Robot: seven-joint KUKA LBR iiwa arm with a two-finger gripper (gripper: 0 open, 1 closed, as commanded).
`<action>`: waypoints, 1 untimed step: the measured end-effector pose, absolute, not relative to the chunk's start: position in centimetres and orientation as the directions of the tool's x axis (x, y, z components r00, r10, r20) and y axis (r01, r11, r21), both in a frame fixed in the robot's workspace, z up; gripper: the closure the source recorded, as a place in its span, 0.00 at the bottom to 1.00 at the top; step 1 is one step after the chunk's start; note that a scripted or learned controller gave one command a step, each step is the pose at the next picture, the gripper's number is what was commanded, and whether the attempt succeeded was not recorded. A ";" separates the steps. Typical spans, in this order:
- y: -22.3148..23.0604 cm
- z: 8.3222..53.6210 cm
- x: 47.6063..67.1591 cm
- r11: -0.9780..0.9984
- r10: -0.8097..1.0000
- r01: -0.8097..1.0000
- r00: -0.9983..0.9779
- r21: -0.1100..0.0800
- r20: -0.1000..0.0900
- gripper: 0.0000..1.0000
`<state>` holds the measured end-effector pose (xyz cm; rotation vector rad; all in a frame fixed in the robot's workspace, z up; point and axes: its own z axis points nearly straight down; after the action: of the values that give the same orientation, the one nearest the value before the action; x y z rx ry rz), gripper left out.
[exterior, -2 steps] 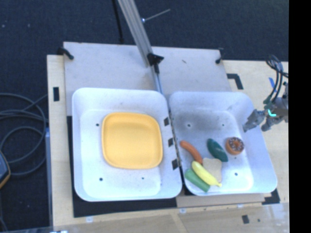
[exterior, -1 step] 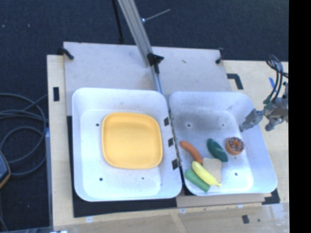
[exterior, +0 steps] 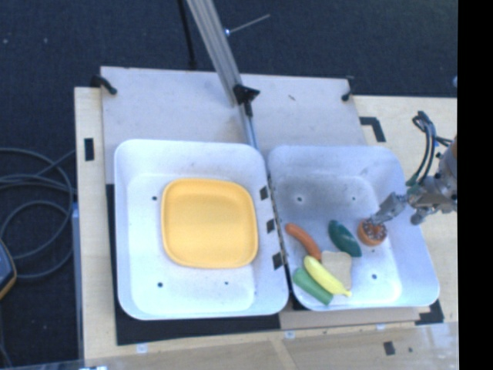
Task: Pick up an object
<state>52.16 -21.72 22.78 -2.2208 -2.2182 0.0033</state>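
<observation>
From the camera view above the pale wooden surface (exterior: 323,338), two shallow white plastic bins sit side by side: the left white bin (exterior: 139,206) carries a square yellow plastic plate (exterior: 209,223), and the right white bin (exterior: 385,168) carries the small things worth trying for. These lie in its near half: a slim orange carrot-shaped toy (exterior: 303,240), a dark green oval toy (exterior: 344,238), a yellow banana-shaped toy (exterior: 326,275) lying against a green pepper-like toy (exterior: 310,284), a pale square block (exterior: 338,264) just behind the banana, and a small round orange-brown object (exterior: 372,233) near the right wall. The grey metal gripper (exterior: 389,209) comes in from the right edge and sits just above and beside that round object; whether its fingers are spread or closed cannot be told at this size, and nothing is visibly held between them. Judging by position, the step in hand is the approach to a grasp, with the round orange-brown object the likeliest target. To do it well, the arm should centre itself squarely over that object before descending, keep clear of the dark green oval toy beside it and of the bin's sloped right wall, go low enough to straddle the object's widest part, and lift straight up so nothing is dragged along.
</observation>
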 end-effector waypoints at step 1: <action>-22.5 17.0 51.7 -0.001 1.000 1.000 0.001 -0.004 0.001 0.00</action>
<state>51.68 -22.52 16.96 -2.2203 -2.2173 0.0039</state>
